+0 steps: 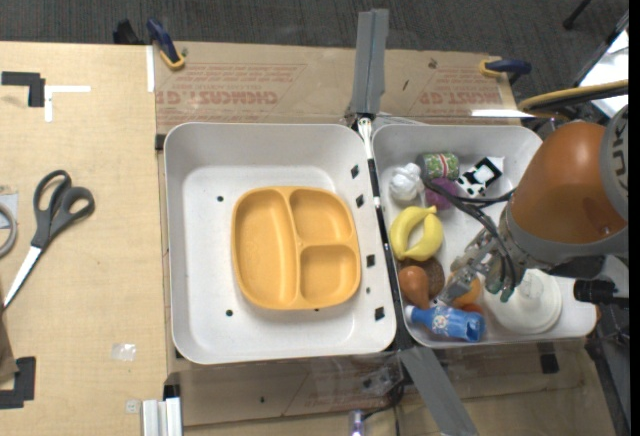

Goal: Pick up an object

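The right bin (540, 139) holds a jumble of small objects. A yellow banana (418, 232) lies near its left wall, with a brown round object (420, 280) below it and a blue bottle-like item (447, 324) at the front. A white ball (404, 184), a green can (440, 165) and a black-and-white toy (484, 176) sit toward the back. My gripper (478, 272) hangs low over the bin's front middle, just right of the brown object, above an orange item (467, 296). Nothing is visibly held between its parts.
The left bin (195, 254) holds a yellow divided plate (296, 247). Scissors (50, 219) lie on the wooden bench at far left. A white rounded object (535, 302) sits at the right bin's front right, under the arm (570, 194).
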`<state>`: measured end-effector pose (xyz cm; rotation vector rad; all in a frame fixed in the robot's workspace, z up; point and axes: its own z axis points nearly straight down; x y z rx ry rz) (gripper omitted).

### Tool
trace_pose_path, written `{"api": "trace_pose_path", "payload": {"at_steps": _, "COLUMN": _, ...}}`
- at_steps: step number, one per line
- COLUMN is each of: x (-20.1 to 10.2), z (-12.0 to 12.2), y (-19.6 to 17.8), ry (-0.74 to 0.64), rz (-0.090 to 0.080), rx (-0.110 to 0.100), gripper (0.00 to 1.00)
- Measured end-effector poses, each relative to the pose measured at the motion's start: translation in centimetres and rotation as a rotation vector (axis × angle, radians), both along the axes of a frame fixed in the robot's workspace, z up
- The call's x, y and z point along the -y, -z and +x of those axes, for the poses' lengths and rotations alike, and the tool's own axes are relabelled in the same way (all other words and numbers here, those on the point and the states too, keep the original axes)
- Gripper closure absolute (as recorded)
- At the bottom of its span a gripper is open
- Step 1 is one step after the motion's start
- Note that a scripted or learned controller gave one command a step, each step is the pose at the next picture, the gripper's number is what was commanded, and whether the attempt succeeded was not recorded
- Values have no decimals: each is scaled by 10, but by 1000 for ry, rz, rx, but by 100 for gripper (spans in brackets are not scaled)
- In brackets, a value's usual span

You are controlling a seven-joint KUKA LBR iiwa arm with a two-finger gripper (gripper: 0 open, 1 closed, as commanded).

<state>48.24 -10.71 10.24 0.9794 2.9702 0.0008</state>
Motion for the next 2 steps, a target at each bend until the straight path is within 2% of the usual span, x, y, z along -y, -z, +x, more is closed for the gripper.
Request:
{"api": "trace_pose_path", "payload": {"at_steps": 1, "x": -60, "z": -3, "y": -143, "ry": -9, "rz": 3, "rx": -11, "gripper": 100}}
{"api": "trace_pose_path", "payload": {"at_steps": 2, "x": -52, "z": 53, "y": -186, "ry": -117, "rz": 1, "rx": -12, "gripper": 100}}
